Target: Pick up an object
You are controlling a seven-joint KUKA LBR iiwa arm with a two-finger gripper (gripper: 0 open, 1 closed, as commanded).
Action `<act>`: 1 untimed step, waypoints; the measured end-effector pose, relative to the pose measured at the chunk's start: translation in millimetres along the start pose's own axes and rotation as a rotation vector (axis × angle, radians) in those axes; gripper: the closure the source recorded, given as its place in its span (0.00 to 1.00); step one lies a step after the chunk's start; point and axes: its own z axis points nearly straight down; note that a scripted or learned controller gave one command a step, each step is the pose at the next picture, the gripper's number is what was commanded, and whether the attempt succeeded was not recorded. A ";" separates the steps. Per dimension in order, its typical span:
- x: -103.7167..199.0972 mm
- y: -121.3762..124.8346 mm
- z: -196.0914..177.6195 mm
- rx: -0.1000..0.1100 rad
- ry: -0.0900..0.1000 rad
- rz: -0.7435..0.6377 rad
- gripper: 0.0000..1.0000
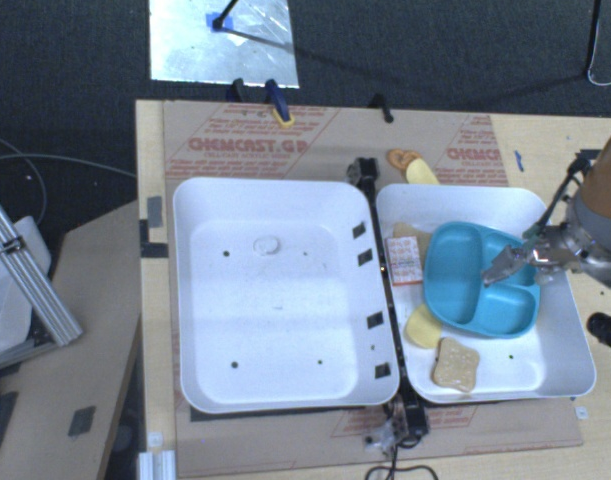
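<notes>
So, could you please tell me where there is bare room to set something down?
The left bin floor is bare apart from a small disc. The right bin is crowded: blue dish, bread, card; only its near right corner is free.

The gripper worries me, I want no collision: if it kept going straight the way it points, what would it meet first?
Most likely the blue dish. The gripper points leftward from the right bin's far side, and its tip already overlaps the dish's right part. From one slanted view, height above the dish is unclear, so contact cannot be confirmed.
</notes>
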 end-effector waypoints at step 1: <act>2.9 -34.7 126.9 -0.001 0.001 0.005 0.00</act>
